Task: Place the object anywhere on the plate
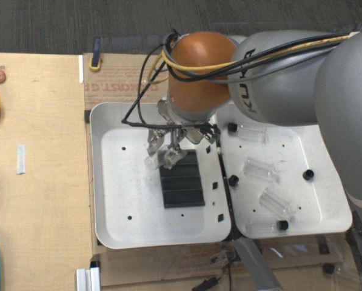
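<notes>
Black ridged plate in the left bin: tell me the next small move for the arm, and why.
Probably lift the gripper a little and check the grasp. It sits at the top end of the black ridged plate in the left bin, and the clear pieces lie in the right bin. The wrist hides whether anything is held.

**Grey KUKA arm, orange wrist band**

The arm [302,77] is smooth grey, lettered "KU" in black beside a glossy orange band [199,71]. Black and yellow cables [271,47] run along it, looping over a metallic wrist assembly [177,135].
</notes>
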Motion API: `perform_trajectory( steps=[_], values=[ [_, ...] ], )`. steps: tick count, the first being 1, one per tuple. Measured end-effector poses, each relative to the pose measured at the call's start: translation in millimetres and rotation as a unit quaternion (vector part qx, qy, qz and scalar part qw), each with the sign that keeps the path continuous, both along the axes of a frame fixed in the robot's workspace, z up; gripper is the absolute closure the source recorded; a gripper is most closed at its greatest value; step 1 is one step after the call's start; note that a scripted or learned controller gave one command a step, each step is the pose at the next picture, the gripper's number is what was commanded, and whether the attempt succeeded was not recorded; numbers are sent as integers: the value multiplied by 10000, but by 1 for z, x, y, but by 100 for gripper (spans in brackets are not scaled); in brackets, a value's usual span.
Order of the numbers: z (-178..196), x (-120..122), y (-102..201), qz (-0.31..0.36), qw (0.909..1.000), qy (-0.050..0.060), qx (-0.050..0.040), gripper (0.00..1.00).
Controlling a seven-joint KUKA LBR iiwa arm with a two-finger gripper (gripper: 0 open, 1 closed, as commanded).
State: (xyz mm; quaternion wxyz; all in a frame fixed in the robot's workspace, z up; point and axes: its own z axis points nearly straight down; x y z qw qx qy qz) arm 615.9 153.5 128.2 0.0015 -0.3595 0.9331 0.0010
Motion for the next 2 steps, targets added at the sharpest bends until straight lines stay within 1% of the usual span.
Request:
perform_trajectory(
  steps=[1,2],
  values=[
    [-36,44,42,-1748,9846,-6,5,100],
    [-35,20,44,-1460,9893,-5,1,100]
  ],
)
